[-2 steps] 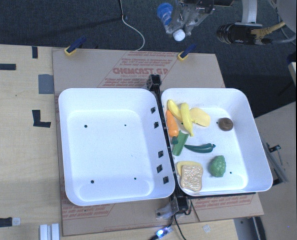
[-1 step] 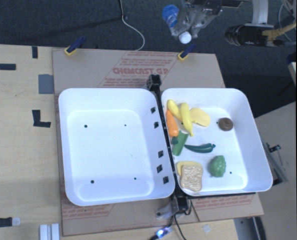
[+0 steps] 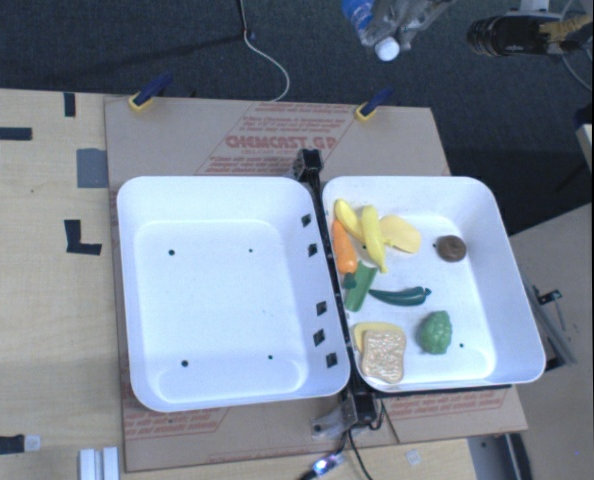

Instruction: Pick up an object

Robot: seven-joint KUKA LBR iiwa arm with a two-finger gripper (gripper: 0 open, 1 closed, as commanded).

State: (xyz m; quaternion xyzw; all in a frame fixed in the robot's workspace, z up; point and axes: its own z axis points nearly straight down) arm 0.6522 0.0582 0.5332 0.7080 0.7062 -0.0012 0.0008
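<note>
My gripper (image 3: 389,30) is raised at the top of the camera view, beyond the far edge of the bench and off to the side of both bins. A small blue object with a white end (image 3: 369,23) sits between its fingers, lifted well above the bench. The right bin (image 3: 497,268) holds a yellow banana (image 3: 373,234), a pale yellow piece (image 3: 402,234), an orange carrot (image 3: 344,252), a green vegetable (image 3: 359,286), a dark green pepper (image 3: 403,294), a brown ball (image 3: 450,249), a green broccoli (image 3: 435,332) and a tan bread slice (image 3: 383,353).
The left bin (image 3: 137,298) stands beside the right one on a cardboard sheet (image 3: 277,143). A white cable (image 3: 267,63) runs across the dark floor behind the bench. Blue-and-yellow clamps (image 3: 150,90) grip the sheet's far edge.
</note>
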